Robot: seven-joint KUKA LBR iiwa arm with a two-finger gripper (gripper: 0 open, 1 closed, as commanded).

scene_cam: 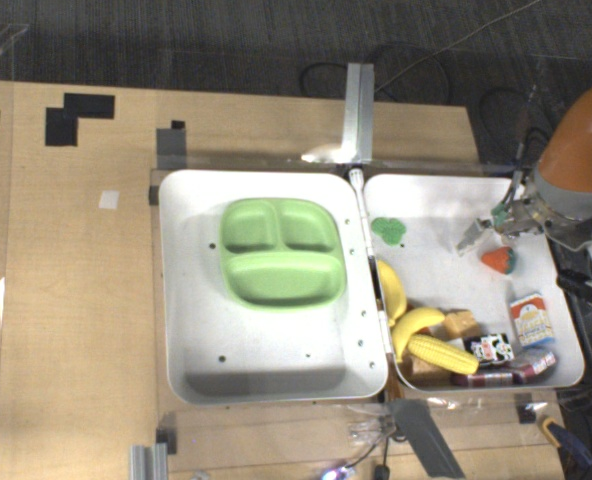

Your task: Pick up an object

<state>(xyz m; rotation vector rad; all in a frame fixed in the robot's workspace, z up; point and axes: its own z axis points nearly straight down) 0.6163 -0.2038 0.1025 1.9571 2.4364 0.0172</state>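
Fingers [486,230] spread open, empty, beside red toy [497,260], its orientation unclear.

The arm [576,163] reaches in, gripper [486,230] pointing down-left.

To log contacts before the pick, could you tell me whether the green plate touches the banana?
Apart. The camera view shows the green plate in the left bin and the banana in the right bin, with the bin walls between them.
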